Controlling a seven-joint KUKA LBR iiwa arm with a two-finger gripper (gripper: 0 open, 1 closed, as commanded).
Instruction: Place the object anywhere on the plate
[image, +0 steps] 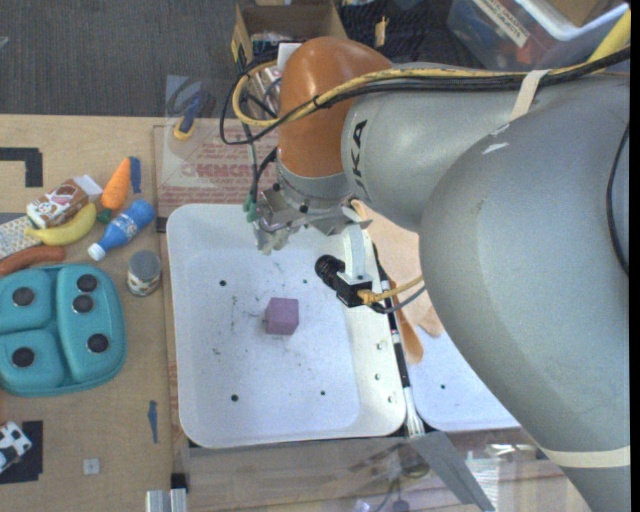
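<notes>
A small purple cube (281, 316) lies on the floor of the left white bin (200, 400), near its middle. My gripper (268, 238) hangs over the bin's far edge, above and slightly left of the cube, apart from it. A peach-coloured plate (428, 314) sits in the right bin (450, 400), mostly hidden under the arm. A black clip with an orange cable (345, 285) juts from the wrist over the divide between the bins.
On the bench to the left lie a teal moulded tray (55, 325), a banana (62, 228), a carrot (118, 183), a blue bottle (122, 229), a small can (144, 272) and a sausage (28, 260). A cardboard box (285, 25) stands behind the bins.
</notes>
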